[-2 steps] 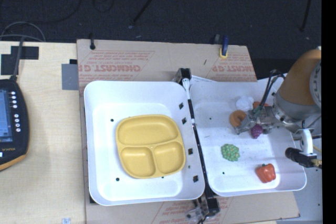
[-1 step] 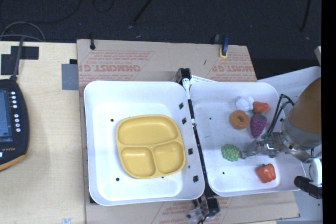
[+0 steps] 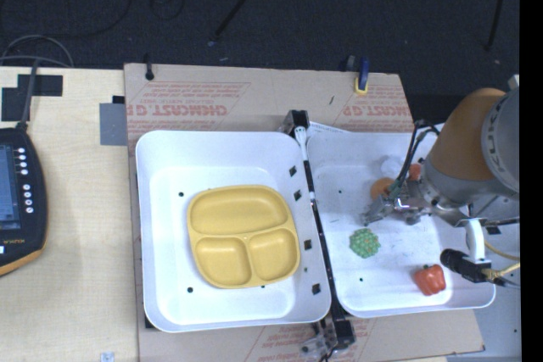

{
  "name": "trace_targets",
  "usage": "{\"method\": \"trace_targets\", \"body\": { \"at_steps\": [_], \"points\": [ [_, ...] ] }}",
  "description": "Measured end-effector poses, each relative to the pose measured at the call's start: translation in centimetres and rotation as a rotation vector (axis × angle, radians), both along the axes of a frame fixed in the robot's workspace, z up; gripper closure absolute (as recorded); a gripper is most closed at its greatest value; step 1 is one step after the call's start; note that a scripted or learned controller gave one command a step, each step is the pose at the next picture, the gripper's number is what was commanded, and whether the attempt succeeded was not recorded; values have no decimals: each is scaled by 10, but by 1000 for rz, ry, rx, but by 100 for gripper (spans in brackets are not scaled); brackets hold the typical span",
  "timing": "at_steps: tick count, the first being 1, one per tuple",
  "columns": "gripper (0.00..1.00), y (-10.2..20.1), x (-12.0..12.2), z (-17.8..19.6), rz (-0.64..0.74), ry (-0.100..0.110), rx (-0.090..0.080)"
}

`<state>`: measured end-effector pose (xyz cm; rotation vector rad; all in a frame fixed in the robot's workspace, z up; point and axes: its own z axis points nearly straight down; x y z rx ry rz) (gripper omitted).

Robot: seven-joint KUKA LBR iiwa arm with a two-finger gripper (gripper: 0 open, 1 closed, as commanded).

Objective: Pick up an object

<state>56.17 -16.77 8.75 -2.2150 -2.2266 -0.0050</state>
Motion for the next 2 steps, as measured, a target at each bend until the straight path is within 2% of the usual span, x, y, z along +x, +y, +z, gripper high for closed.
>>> {"method": "trace_targets", "body": {
  "at_steps": [1, 2],
  "points": [
    [0, -2, 60, 0, -4, -1, -3],
    [100, -2, 58, 10, -2, 4, -2]
  ]
}}
